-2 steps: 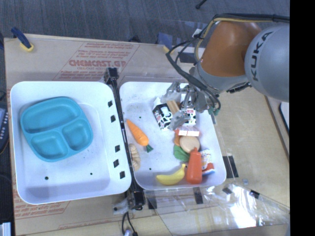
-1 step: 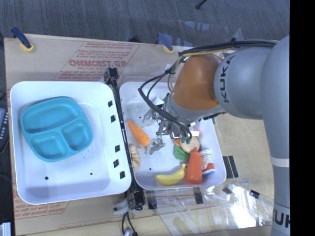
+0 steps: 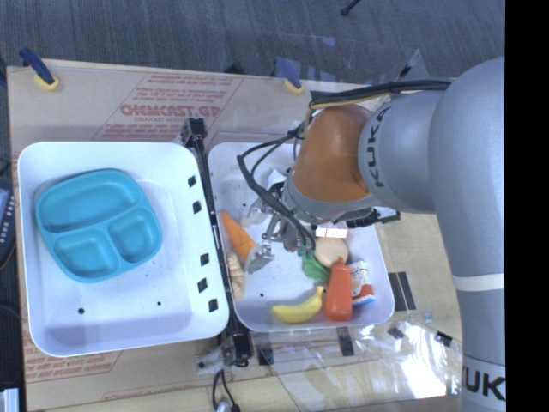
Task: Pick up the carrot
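Observation:
The carrot [image 3: 237, 235] is an orange cone lying at the left side of the right bin [image 3: 225, 166], close to the wall between the bins, thick end toward the front. My gripper [image 3: 269, 244] hangs low over the bin floor just to the right of the carrot, beside it rather than around it. Nothing shows in its grasp. The orange wrist band and grey arm cover the back right part of this bin.
In the right bin a banana [image 3: 298, 309], a red bottle [image 3: 339, 292], a green item [image 3: 315, 267] and a pale round item [image 3: 331, 251] crowd the front right. A beige piece [image 3: 234, 273] lies just in front of the carrot. The left bin [image 3: 111, 320] holds a blue divided plate [image 3: 97, 223].

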`<act>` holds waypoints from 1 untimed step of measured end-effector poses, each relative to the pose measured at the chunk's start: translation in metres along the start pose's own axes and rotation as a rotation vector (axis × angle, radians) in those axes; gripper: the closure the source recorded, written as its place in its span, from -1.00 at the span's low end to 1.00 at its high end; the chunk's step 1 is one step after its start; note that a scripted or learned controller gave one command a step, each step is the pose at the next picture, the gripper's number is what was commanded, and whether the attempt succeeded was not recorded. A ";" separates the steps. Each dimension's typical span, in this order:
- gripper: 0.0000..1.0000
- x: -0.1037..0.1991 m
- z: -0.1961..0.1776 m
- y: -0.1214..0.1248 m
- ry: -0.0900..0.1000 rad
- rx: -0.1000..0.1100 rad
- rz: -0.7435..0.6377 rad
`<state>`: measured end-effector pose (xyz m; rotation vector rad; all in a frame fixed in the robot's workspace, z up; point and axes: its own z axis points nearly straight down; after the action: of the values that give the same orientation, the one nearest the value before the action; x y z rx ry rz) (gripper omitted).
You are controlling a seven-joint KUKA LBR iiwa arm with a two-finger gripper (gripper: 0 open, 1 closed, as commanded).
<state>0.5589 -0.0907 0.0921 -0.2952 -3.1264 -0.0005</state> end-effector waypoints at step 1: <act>1.00 -0.002 -0.011 0.000 -0.004 0.003 -0.006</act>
<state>0.5608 -0.0915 0.1033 -0.2860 -3.1311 0.0055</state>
